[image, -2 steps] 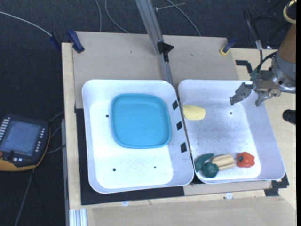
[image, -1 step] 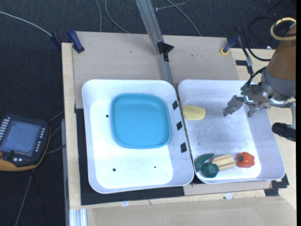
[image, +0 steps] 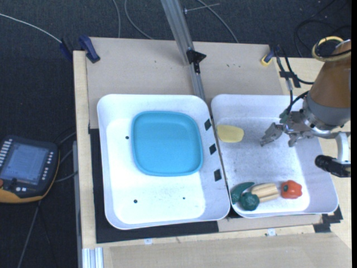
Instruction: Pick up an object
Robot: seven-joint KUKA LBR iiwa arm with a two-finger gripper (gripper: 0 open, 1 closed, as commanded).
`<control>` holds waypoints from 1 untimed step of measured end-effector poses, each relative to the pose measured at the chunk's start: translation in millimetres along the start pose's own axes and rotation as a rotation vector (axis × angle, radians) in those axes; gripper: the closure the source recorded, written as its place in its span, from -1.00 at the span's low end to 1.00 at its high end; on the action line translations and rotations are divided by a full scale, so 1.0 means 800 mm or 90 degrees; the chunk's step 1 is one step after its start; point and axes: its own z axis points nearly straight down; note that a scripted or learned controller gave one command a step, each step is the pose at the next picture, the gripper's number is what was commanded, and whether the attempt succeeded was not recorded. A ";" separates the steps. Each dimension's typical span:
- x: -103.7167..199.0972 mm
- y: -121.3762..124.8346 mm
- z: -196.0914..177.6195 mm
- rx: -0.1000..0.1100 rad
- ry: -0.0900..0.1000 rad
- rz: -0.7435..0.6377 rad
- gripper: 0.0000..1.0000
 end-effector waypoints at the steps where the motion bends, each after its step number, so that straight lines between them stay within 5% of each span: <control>1: 0.000 0.002 -0.016 -0.003 0.000 0.000 1.00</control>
